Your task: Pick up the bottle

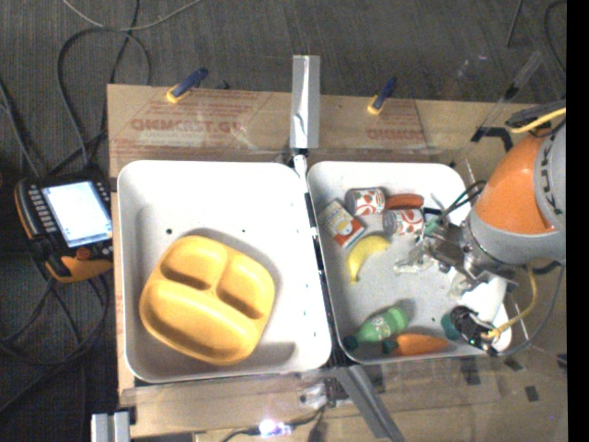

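Toward 7 o'clock from the gripper (433, 247), the green bottle (382, 325) lies flat near the right bin (322, 247) front wall, long axis 2-to-8 o'clock; gripper state cannot be determined

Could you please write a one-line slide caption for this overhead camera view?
Gripper poised in the right bin, apart from the green bottle lying beside a carrot.
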Available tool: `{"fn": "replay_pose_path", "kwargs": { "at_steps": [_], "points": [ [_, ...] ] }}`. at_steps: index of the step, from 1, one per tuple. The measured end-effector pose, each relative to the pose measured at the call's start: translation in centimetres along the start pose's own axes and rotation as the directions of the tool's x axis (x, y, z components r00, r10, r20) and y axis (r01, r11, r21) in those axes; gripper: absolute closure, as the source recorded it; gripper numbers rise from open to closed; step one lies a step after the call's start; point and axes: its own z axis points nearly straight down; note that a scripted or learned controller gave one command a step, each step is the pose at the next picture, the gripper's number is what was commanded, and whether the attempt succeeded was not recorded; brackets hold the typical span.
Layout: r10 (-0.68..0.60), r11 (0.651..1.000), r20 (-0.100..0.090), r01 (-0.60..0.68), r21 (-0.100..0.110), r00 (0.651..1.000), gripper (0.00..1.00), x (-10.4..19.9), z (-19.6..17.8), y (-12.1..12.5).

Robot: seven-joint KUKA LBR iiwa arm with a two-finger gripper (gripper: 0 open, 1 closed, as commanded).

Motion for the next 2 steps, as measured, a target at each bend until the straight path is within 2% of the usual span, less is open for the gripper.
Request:
{"fn": "replay_pose_path", "kwargs": {
  "at_steps": [1,2],
  "points": [
    [0.08,0.997,0.0,-0.08,0.001,0.997,0.0,1.4,-0.8,-1.0],
    [-0.035,0.999,0.0,0.035,-0.013,0.999,0.0,4.6,5.5,-3.6]
  ]
}}
